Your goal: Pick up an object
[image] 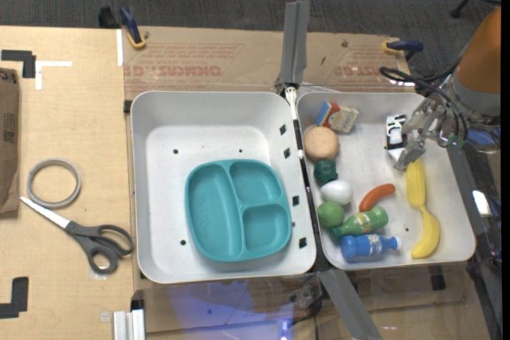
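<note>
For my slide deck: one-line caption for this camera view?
Gripper hovers above the banana in the toy-filled right bin; teal tray in left.

1 fixed camera looks down at a slant on 2 white bins (151, 195) from above the bench.

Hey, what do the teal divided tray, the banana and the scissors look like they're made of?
The teal tray looks like moulded plastic with a satin finish: even colour, rounded compartment edges, soft sheen. The banana seems a plastic or rubber toy: flat, uniform yellow, no blemishes. The scissors appear to have bright metal blades and grey handles, probably plastic, though the handle material is hard to tell.
</note>
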Robot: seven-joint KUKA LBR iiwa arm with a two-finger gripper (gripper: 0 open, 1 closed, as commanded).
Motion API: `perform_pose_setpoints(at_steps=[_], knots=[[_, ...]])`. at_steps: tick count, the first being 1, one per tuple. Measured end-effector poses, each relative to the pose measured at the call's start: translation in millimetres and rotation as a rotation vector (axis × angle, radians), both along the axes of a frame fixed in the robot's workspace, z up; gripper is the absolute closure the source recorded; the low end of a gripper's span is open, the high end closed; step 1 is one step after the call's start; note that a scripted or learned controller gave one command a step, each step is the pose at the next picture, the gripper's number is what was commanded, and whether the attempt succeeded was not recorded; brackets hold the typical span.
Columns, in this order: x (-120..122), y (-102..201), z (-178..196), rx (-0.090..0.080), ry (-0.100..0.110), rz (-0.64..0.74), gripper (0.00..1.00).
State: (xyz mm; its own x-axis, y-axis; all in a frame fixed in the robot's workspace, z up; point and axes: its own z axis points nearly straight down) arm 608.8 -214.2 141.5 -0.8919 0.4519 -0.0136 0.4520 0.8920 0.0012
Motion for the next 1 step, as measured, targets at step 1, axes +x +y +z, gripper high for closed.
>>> perform_pose_setpoints(at_steps=[1], knots=[[-99.5, 37.1, -49.7, 0.005, 0.012, -0.084, 0.00]])
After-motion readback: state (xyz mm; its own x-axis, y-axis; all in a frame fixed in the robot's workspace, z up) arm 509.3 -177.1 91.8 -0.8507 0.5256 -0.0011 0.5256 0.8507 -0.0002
